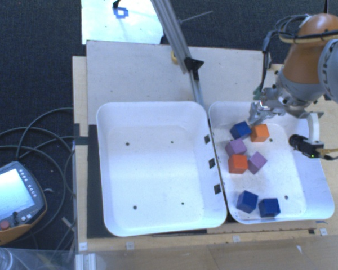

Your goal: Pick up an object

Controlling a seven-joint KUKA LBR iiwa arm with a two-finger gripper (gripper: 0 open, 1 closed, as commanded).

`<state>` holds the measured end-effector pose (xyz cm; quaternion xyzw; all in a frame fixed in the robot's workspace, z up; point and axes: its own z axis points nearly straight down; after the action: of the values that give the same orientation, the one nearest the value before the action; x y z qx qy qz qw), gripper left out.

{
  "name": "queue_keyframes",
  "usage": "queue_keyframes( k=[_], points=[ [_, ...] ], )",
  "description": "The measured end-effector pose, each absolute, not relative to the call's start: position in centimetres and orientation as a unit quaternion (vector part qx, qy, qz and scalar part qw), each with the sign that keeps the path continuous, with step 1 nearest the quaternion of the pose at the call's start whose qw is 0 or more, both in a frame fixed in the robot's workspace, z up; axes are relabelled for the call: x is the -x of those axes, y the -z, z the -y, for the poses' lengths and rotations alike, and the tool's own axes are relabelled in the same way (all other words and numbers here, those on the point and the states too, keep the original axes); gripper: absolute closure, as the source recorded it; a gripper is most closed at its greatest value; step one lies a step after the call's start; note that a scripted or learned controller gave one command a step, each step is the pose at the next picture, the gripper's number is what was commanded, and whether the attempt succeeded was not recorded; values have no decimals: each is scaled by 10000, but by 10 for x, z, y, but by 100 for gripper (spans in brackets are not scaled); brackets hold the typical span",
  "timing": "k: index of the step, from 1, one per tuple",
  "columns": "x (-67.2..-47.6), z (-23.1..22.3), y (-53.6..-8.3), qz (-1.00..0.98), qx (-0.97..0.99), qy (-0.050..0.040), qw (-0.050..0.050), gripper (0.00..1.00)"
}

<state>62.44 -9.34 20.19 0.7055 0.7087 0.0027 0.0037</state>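
Robotics lab, teach pendant (11,198), floor cables (39,134), bench-mounted bins (158,224)

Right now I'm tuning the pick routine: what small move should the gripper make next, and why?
Probably a short descent. The gripper hovers at the right bin's far end, just above the blue cube and orange cube, with nothing seen between its fingers.

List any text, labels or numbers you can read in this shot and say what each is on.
No text reads anywhere.
Handheld controller: its screen is lit, but too washed out and small to read.
Blocks, such as the orange block: plain faces, no marks.
Right bin and gripper: no readable labels.
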Motion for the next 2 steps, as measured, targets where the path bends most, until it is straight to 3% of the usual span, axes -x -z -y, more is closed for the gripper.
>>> queue_keyframes(
  k=[1,2],
  points=[
    [-625,93,-203,-7088,-7055,-9,11,100],
    [-631,32,-217,-7113,-7029,-21,5,100]
  ],
)
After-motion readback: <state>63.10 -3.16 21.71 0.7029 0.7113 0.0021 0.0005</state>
